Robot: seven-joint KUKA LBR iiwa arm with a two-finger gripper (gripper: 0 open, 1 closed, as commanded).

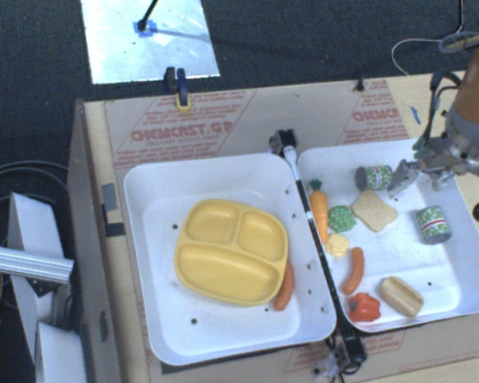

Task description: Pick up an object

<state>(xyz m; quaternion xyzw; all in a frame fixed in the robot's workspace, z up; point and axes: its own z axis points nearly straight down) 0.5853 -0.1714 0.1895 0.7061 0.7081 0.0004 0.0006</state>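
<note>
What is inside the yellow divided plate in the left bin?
The yellow divided plate shows three bare compartments. A sausage lies beside its lower right rim, outside. The bin floor beneath the plate is covered.

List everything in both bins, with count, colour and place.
Left bin: 1, white, left.
Right bin: 1, white, right.
Tray: 1, yellow, three compartments, left bin.
Sausage: 1, orange-red, against tray's lower right edge.
Carrot: 1, orange, right bin's left side.
Broccoli: 1, green, beside carrot.
Bread slice: 1, tan, right bin's middle.
Cans: 2, green-labelled, right bin.
Second sausage: 1, orange-red.
Pepper: 1, red, near edge.
Hot dog bun: 1, tan.
Gripper: 1, grey, over right bin's far part.
</note>
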